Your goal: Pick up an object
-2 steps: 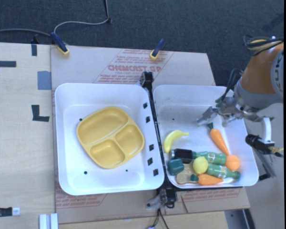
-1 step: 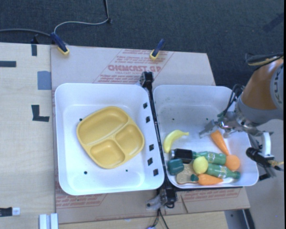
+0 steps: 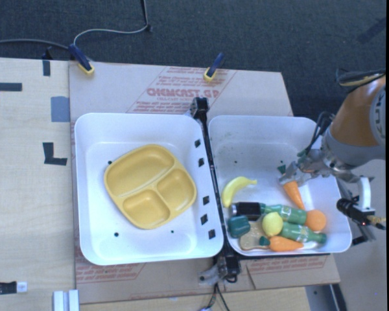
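The right bin (image 3: 259, 135) holds a pile of toy food along its near side. In it are a yellow banana (image 3: 237, 188), a lemon (image 3: 272, 223), an orange (image 3: 316, 220), a green bottle with a black cap (image 3: 267, 209) and a teal cup (image 3: 238, 225). An orange carrot (image 3: 294, 194) lies tilted at the bin's right side, and a second carrot (image 3: 285, 243) lies by the near wall. My gripper (image 3: 295, 170) hangs low in the right bin, just above the upper end of the tilted carrot. Nothing is visibly held in it.
The left bin (image 3: 91, 173) holds a yellow divided plate (image 3: 150, 185). A black divider (image 3: 207, 173) runs between the two bins. The grey arm with its orange band (image 3: 360, 118) comes in over the right bin's right wall. Clamps and a cable lie at the bench's far edge.
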